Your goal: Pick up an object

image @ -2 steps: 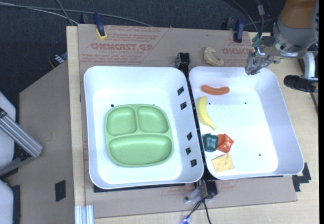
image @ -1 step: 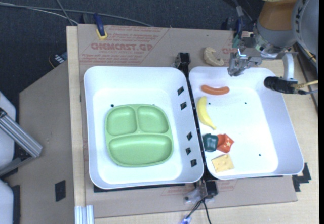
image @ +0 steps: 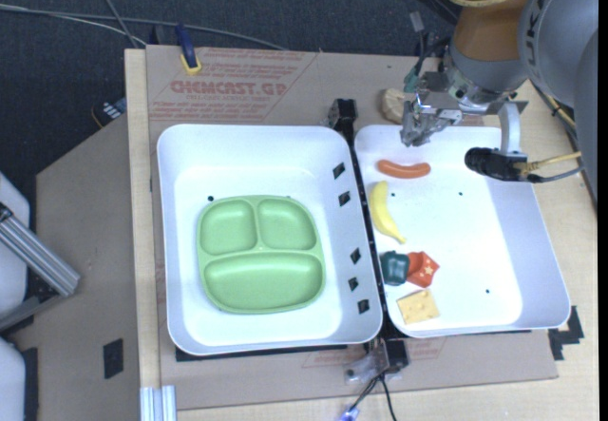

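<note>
Toy sausage [image: 404,168] is lying at the far left of the right bin [image: 494,258] — probably light, stiff plastic, rounded and slippery; gripping across its middle looks best. Gripper [image: 416,136] is hovering just beyond it, holding nothing — its opening I cannot tell. Banana [image: 384,212] is lying nearer.

The arm [image: 532,20] ran off the top and right edges — only its wrist end showed. The gripper [image: 415,136] fingertips were too small to tell apart, and a beige lump [image: 395,105] sat half hidden behind them.
</note>
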